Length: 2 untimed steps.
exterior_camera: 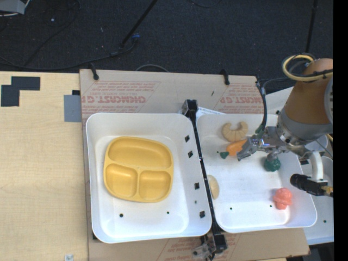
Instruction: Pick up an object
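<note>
The gripper (251,148) hangs low in the right white plastic bin (255,216), jaw state indiscernible, beside a small orange wedge-shaped toy (235,147); it may nudge it aside.

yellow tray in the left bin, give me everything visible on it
The yellow tray is a rounded-corner plate of what looks like smooth plastic, one solid yellow. Raised ridges split it into three compartments: one wide one along the far side, two smaller ones side by side along the near side. It lies flat and right side up on the floor of the left bin, a little left of the bin's middle, turned slightly askew. Nothing lies in it, and it touches neither the bin walls nor any other object.
</note>
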### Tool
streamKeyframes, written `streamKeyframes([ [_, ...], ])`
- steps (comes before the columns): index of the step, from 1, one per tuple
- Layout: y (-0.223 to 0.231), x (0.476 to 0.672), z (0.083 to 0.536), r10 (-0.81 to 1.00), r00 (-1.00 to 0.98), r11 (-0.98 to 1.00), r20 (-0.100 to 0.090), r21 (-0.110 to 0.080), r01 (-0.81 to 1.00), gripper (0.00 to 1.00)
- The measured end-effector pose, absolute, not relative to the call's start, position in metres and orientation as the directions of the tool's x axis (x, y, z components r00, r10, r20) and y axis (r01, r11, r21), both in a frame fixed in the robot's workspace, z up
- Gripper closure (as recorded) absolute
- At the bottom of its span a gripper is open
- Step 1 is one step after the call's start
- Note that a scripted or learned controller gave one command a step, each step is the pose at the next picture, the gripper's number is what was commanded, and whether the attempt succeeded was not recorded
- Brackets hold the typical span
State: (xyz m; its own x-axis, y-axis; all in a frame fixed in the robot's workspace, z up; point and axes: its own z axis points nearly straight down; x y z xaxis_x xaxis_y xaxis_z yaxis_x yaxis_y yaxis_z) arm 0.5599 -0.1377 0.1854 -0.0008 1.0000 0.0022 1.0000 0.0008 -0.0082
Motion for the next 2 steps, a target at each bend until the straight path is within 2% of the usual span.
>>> streamKeyframes([
  [1,-0.142,0.549,0.129,1.000,0.000,0.000,0.003,-0.013,1.000,0.00],
  [2,-0.141,0.549,0.084,1.000,0.000,0.000,0.002,-0.007,1.000,0.00],
])
